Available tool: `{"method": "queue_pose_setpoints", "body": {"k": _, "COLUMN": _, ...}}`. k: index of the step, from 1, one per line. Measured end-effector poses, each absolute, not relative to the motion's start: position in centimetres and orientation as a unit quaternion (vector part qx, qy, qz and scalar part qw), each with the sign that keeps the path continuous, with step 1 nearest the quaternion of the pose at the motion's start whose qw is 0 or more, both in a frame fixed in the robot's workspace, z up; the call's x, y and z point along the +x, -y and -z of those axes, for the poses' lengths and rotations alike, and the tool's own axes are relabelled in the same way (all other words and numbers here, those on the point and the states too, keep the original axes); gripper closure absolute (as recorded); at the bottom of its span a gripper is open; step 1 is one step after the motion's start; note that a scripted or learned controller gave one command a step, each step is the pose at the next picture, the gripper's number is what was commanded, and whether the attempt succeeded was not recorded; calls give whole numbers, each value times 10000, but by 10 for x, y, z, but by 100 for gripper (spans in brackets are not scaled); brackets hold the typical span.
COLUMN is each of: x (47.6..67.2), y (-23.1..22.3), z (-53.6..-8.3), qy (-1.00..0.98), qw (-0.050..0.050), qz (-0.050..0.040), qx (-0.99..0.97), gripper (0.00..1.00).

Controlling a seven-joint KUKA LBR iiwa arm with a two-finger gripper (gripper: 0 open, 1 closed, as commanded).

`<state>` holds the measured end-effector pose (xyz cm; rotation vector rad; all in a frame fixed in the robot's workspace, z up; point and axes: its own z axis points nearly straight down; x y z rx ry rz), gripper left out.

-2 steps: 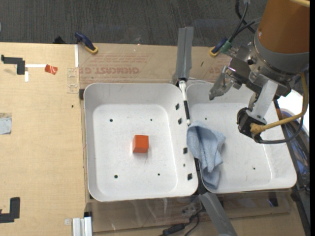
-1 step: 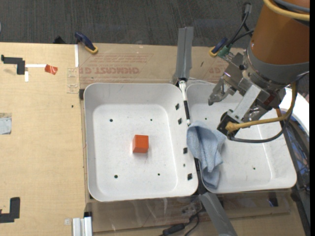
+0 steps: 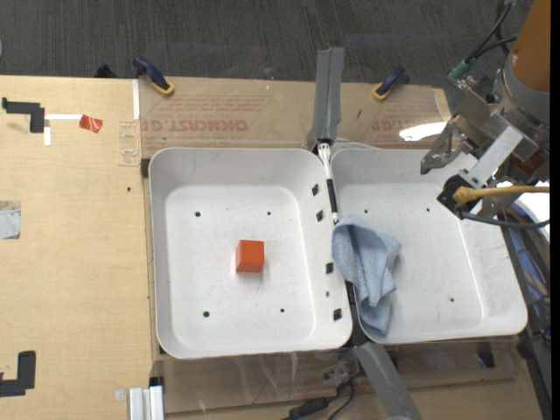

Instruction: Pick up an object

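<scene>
Objects for picking are two as I see them: a small orange-red cube block (image 3: 250, 256) and a crumpled blue-grey cloth (image 3: 367, 271). The cube lies flat near the middle of the left white plastic bin (image 3: 175, 234), touching nothing else. The cloth lies at the left edge of the right white plastic bin (image 3: 490, 296), draped partly over the divider between both bins. My two-finger gripper (image 3: 448, 175) hangs above the upper right corner of the right bin, well apart from the cloth and far from the cube. I cannot tell whether the claw is apart or together. Nothing is between it, so I judge the pick is not yet begun: approach, closing and lifting are all left.
</scene>
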<state>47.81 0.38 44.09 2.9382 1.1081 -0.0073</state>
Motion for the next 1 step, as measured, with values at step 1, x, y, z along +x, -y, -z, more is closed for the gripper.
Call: {"method": "queue_pose_setpoints", "body": {"k": 1, "x": 479, "y": -4, "z": -449, "qy": -3543, "qw": 15, "qz": 54, "qx": 9351, "gripper": 100}}
